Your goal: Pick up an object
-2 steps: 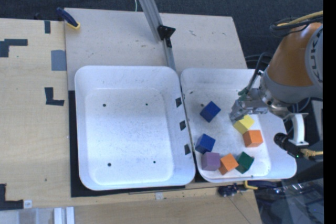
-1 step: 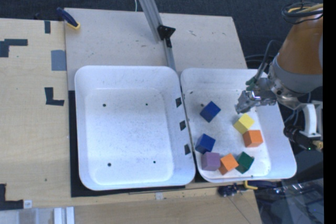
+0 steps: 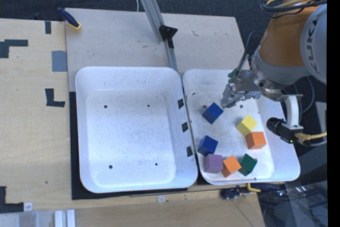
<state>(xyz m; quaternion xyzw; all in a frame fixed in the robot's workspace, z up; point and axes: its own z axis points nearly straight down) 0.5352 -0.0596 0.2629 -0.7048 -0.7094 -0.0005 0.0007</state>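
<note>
The right bin [image 3: 276,167] holds several small blocks. A blue block [image 3: 212,112] lies near its middle, with a second blue block [image 3: 207,144] lower down. A yellow block [image 3: 246,125] and an orange block [image 3: 256,139] sit to the right. Along the front lie a purple block [image 3: 213,162], another orange block [image 3: 231,165] and a green block [image 3: 247,164]. My gripper [image 3: 231,98] hangs over the bin just right of and above the upper blue block, pointing down. Nothing shows between its fingers.
The left bin [image 3: 85,82] sits beside the right one, sharing a raised rim. A slanted metal bar [image 3: 151,2] runs from the top down to the gap between the bins. A blue and yellow tool [image 3: 69,18] lies on the bench at the back left.
</note>
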